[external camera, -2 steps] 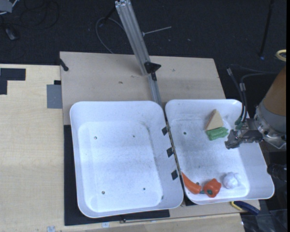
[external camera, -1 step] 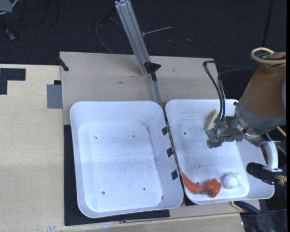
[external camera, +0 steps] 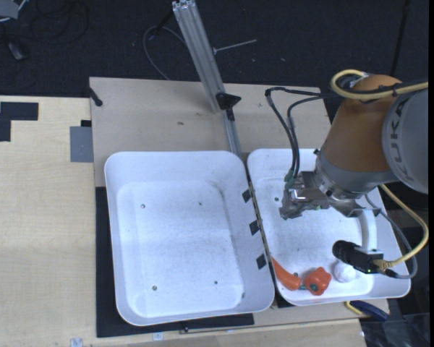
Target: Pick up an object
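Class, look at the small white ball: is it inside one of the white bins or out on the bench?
Inside. The small white ball lies on the right white bin's floor, near its front rim.

2 bins side by side on the bench (external camera: pixel 166 114), arm over the right one.
The gripper (external camera: pixel 292 207) hangs above the middle of the right bin (external camera: pixel 275 166), near the divide with the left bin (external camera: pixel 123 172). In the right bin's near corner lie 3 things: a carrot-shaped piece (external camera: pixel 284 275), a rounded lump (external camera: pixel 317 280) touching it, and a ball (external camera: pixel 343 272) just right.
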Robot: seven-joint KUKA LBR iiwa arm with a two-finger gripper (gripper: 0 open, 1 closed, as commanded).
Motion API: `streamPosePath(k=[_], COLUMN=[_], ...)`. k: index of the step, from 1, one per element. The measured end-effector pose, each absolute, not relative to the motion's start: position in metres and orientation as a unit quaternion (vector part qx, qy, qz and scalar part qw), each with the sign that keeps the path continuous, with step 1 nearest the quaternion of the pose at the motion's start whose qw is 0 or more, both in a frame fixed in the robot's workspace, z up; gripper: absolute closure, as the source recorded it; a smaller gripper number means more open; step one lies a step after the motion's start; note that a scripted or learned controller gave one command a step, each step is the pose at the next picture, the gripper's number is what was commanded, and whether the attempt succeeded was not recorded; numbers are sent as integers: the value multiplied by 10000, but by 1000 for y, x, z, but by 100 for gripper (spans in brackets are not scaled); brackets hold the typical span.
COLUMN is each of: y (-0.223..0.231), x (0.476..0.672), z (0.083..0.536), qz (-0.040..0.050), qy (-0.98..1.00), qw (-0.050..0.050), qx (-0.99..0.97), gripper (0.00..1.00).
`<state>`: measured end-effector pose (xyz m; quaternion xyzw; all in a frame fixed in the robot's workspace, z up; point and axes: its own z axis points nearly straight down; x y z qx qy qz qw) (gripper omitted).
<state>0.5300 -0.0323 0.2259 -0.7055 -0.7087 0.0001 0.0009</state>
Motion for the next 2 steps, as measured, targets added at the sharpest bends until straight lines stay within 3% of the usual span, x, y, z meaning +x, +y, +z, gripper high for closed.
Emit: streamPosePath(k=[2], y=[67], x=[549], z=[231], qz=[-2], qy=[-7084], qw=[3], qx=[-7058], gripper=[100])
